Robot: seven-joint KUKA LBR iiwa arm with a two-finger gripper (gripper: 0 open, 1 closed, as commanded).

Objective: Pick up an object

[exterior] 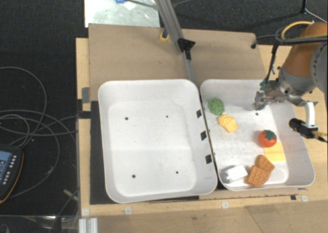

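Note:
The right bin [294, 175] holds a green bumpy object [216, 106], a yellow corn-like piece [228, 123], a red tomato [267, 138], a yellow block [275, 153], a brown waffle [260, 171] and a white block [236, 173]. My gripper [261, 99] hangs over the back right part of that bin, right of the green object and above the tomato. Nothing shows between its fingers.
The left bin [110, 139] lies beside the right one, joined by black clips [203, 135]. A slanted grey pole [169, 11] crosses the bench behind the bins. Cables and a pendant [7, 165] lie on the floor at left.

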